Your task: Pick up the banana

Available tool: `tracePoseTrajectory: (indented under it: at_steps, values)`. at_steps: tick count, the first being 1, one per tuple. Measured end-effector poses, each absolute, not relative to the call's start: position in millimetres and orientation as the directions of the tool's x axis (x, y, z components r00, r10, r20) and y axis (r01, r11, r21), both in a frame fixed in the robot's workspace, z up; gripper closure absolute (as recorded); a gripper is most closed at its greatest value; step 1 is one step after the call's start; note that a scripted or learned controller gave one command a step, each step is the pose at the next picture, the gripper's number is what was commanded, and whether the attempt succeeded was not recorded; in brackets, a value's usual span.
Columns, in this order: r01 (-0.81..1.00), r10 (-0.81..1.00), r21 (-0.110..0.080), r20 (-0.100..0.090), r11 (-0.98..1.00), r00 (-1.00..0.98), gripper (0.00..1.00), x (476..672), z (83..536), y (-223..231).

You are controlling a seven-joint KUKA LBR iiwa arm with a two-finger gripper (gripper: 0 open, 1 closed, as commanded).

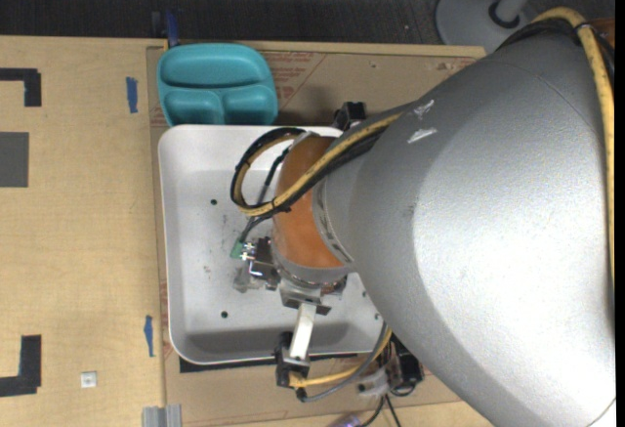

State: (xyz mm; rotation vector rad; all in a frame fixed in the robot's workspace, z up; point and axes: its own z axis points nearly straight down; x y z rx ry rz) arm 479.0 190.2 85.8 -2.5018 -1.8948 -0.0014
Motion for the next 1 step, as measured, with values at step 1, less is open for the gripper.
tracePoseTrajectory:
  at_steps: [1]
  values:
    - [0.831,0.831,-0.001,-0.001,-0.557,0.557,0.0,478.6,114.4,224.5]
